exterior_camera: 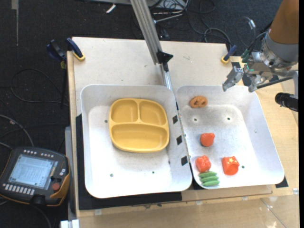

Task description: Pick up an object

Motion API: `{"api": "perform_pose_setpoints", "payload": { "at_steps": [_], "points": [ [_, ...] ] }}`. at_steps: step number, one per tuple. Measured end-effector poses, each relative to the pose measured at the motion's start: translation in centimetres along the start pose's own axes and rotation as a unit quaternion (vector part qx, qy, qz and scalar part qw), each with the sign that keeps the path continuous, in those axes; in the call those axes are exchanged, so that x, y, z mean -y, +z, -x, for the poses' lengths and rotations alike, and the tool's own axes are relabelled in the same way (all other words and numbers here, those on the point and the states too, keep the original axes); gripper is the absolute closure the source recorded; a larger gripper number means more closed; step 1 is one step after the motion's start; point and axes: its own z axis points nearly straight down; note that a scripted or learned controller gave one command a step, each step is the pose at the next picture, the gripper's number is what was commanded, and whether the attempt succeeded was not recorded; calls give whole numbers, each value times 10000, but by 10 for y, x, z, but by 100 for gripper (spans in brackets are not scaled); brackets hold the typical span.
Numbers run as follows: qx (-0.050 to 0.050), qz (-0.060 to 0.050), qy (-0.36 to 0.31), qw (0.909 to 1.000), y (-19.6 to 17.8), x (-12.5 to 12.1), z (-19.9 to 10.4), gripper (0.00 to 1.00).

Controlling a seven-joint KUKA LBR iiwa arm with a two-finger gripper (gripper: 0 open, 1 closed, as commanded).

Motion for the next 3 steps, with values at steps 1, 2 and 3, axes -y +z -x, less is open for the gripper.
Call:
{"api": "perform_pose_setpoints", "payload": {
  "at_steps": [1,2,3],
  "points": [
    [1,-1,-2,10000,0,0,0,0],
    [-1,-20,11,10000,44,-4,1,0],
    [-2,-21,9,10000,88,-7,-1,0]
  ]
}}
